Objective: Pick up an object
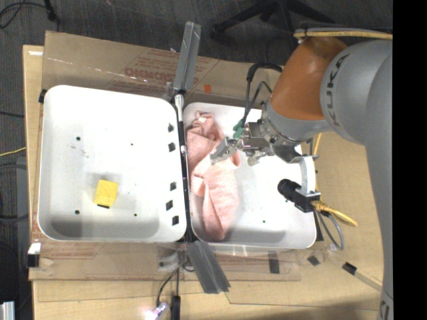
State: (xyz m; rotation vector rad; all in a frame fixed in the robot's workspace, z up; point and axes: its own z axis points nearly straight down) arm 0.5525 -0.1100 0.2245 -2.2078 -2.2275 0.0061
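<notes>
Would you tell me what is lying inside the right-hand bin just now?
A crumpled pink cloth lies along the left side of the right bin, with the gripper over its upper part. Whatever the cloth or arm covers there is hidden.

Grey arm point(357, 92), orange band point(303, 79), black cables point(257, 79)

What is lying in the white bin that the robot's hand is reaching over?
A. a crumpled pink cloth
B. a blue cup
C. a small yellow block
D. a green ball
A. The hand is over the right-hand shallow white bin, where a crumpled pink cloth lies along its left side; the small yellow block sits in the other, left-hand white bin.
</notes>
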